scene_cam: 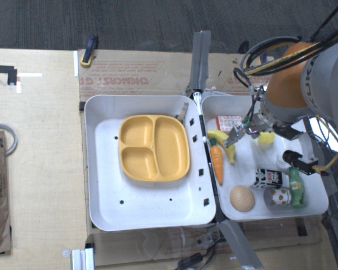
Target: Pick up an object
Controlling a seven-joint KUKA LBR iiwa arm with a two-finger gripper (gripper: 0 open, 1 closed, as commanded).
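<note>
Camera view looks down on two white bins side by side; left bin (96,167) has a yellow divided plate (155,148) lying flat, three compartments, slightly rotated, nothing visible in them. Right bin (321,198) carries the clutter: banana (222,144) near the bin's left wall, orange carrot (217,163) just below it and touching or nearly so, lying lengthwise along the divider. Red-and-white card or packet (228,122) at the far end of the bin, partly covered by the banana. Small yellow object (266,138) (lemon-like, hard to tell) just under the wrist. Tan egg-shaped thing (242,198) at the near edge, a black-and-white carton (268,178) beside it, a small printed can (278,197) to its right, and a green bottle (296,185) against the can. Arm comes in from the right, orange band above the wrist, cables looped over it. Gripper (236,135) is low over the right bin, fingers pointing toward the banana, tips right at the banana's upper end; how far apart the jaws stand can't be told at this angle, and nothing clearly sits between them. Cardboard sheet (135,72) lies behind the bins, a blue-and-yellow tool (89,50) on its far left corner.
</note>
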